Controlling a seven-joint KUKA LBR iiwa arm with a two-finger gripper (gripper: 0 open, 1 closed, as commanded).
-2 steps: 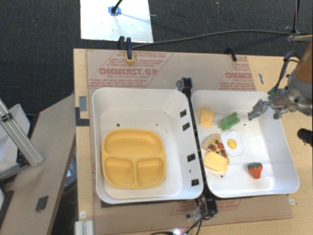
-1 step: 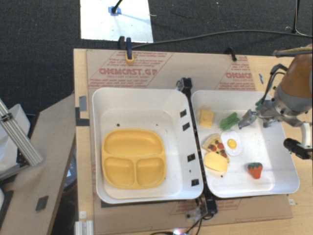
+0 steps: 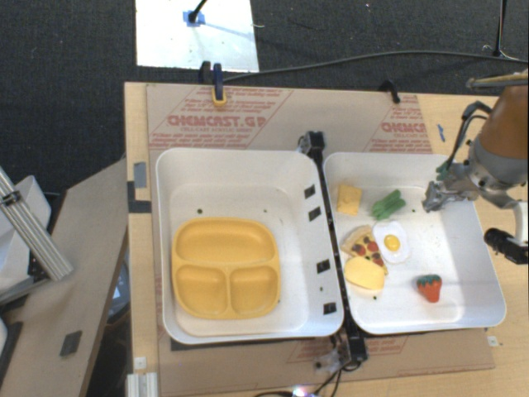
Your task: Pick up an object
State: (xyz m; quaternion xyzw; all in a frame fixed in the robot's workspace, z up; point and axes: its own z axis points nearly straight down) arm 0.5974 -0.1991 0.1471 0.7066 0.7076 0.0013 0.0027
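The tool is hovering just right of the green vegetable (finger state: cannot tell), with the fried egg lying just below that vegetable.

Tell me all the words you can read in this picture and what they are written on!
"CHEMCAST GP" in red, on the protective sheet covering the bench behind the left bin.
The same red logo at a slant on the sheet behind the right bin; it is cut off by the bin and blurred.
Smaller red print under each logo is too small to read.
The toy foods and yellow tray show no words.
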